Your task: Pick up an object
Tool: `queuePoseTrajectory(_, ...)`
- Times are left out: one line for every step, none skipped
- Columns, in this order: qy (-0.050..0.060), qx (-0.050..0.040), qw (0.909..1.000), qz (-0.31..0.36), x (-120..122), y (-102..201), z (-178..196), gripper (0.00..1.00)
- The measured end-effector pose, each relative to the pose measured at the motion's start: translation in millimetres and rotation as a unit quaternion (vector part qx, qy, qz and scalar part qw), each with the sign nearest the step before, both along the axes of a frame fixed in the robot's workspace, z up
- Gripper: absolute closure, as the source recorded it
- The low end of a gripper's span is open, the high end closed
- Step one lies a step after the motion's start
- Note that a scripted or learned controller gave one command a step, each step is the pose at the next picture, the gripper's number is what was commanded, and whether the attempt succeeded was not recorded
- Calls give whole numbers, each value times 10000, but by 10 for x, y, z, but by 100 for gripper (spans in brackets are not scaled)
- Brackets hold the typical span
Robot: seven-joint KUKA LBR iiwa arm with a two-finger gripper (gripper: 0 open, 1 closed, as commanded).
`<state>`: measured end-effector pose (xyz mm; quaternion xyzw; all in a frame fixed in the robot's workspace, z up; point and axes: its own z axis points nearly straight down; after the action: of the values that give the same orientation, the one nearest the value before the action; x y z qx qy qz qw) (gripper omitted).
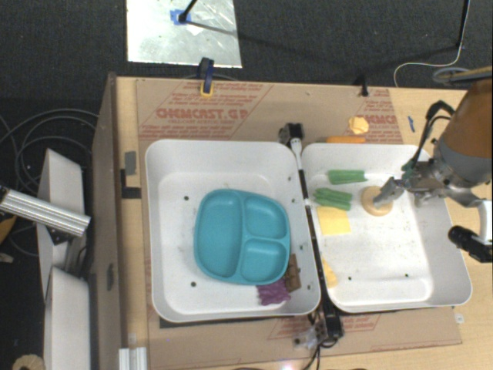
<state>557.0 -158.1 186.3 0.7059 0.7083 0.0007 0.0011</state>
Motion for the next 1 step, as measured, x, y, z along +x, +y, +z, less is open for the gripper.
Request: queuePoseTrajectory(11,0,10000,3,139,11,-1058,0)
